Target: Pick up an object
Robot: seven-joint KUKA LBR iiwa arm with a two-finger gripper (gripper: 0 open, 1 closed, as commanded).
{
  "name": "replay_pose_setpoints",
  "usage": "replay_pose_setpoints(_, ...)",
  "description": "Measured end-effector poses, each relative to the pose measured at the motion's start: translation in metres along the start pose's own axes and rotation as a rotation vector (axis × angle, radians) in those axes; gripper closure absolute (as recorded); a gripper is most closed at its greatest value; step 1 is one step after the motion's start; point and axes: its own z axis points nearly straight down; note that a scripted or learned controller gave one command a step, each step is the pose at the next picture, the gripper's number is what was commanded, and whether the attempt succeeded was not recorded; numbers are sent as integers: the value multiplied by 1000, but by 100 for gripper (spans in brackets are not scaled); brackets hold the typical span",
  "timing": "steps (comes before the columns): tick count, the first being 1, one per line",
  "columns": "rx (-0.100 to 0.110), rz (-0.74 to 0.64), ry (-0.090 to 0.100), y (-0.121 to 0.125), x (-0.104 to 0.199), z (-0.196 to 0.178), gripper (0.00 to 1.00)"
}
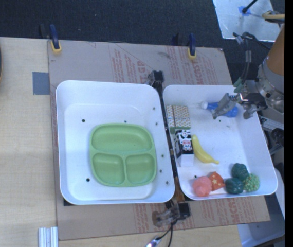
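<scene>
Camera view, right bin (270, 161), near to far: broccoli (242, 178) and tomato (202, 186) at 6 o'clock; banana (204, 152) centre, light, stiff, slippery, best pinched mid-length; gripper (234, 108) at 12 o'clock, fingers spread, holding nothing.

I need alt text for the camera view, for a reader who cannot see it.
The robot's claw hovers over the right bin, by a blue object. That bin also holds a yellow banana, small boxes and toy foods. The left bin holds a green divided plate.
</scene>
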Motion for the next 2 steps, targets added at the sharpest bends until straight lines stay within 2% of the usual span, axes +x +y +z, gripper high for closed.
replay_pose_setpoints(1, 1, 5, -5, 47, -96, 106, 0)
replay_pose_setpoints(2, -9, -4, -7, 114, -54, 179, 0)
